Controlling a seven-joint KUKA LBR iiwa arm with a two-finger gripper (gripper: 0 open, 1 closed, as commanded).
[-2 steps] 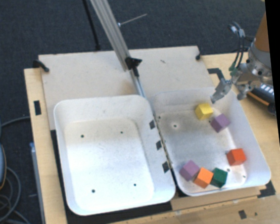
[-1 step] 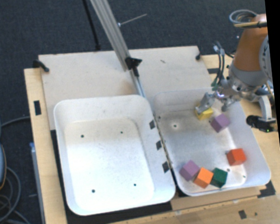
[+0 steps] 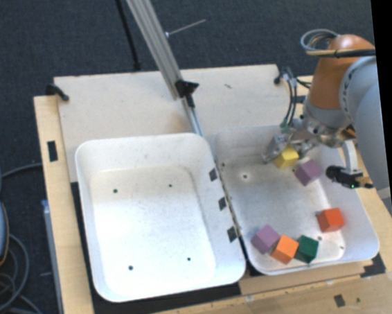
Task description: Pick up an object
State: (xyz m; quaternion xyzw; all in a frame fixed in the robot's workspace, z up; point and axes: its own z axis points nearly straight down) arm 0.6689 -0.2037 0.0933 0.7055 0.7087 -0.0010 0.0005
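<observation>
Yellow shows between the fingers of the end effector (image 3: 287, 151), which appears closed around a small yellow block (image 3: 288, 156) over the far part of the right bin (image 3: 254, 181). A purple block (image 3: 308, 171) lies just beside it. Near the front rim sit another purple block (image 3: 265, 238), an orange block (image 3: 286, 248), a green block (image 3: 306, 248) and a red-orange block (image 3: 330, 219).

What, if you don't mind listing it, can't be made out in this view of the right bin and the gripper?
- Gripper, camera view: whether it holds the yellow block at its tip is too small and cluttered to tell.
- Purple block just below: touching the yellow block or apart, unclear at this size.
- Arm: cut off by the right edge.
- Green block: its left side is hidden by the orange block.
</observation>
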